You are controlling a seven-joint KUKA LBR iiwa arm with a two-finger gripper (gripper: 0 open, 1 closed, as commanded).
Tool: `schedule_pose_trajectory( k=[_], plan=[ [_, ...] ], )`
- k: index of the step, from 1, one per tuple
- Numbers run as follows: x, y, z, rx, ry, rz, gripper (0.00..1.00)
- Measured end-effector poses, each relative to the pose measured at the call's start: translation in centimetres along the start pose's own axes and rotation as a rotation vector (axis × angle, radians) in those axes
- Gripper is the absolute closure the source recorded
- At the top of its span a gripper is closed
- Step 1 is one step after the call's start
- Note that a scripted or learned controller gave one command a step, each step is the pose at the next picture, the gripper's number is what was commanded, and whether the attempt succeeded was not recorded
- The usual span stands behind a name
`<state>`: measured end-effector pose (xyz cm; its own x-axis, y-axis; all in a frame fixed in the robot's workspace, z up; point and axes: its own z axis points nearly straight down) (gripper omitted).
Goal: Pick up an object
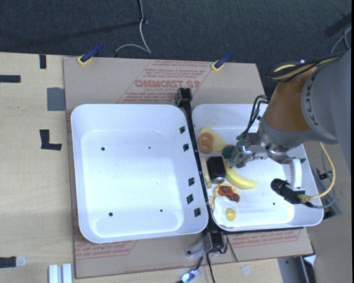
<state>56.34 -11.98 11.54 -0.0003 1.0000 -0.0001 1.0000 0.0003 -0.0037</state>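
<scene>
Over the right bin (295, 216), arm (301, 108) bent down from the right; pincer (239, 154), state unclear, just above banana (241, 180).

Two white bins sat side by side: the left bin (130, 168) and the right bin (265, 208). Right one held one banana (241, 180), one black block (216, 168), one orange round piece (207, 141), one small fried-egg toy (229, 213) and one red-brown bit (226, 191). One arm (301, 108) reached in.
</scene>
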Motion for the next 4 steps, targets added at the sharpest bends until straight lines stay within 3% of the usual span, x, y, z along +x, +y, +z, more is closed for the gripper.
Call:
schedule_pose_trajectory(
  k=[1, 2, 3, 4],
  plan=[
    [1.8, -5.6, 0.7, -0.024, -0.013, 0.008, 1.00],
    [12.8, 2.6, -7.5, -0.016, 0.002, -0.012, 1.00],
    [8.7, 4.5, -19.5, -0.018, -0.002, 0.000, 1.00],
    [10.5, -0.1, -28.0, -0.011, 0.001, -0.003, 1.00]
  ],
)
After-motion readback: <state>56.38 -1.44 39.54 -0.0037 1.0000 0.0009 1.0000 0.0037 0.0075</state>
